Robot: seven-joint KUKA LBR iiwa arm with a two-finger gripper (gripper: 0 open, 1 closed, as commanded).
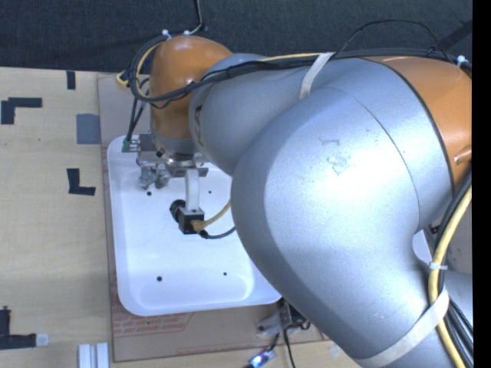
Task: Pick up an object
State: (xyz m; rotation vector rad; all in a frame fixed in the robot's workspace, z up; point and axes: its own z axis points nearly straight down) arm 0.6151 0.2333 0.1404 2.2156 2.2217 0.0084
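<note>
Arm (pixel 337 190) reaches from right over bin (pixel 153 290) on worktop (pixel 46 236).
The bin sits left of centre, bare worktop to its left and near side; arm covers the bin's right side. End effector (pixel 153 176) hangs over the bin's far-left part.

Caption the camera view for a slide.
Grey-and-orange arm reaches in, gripper over the far end of the white bin.

White bin (pixel 153 271) on wooden bench (pixel 46 244) with black marks (pixel 80 190).

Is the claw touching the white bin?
Cannot tell. The camera view shows the claw low over the white bin, but neither contact nor gap is plain.
</note>
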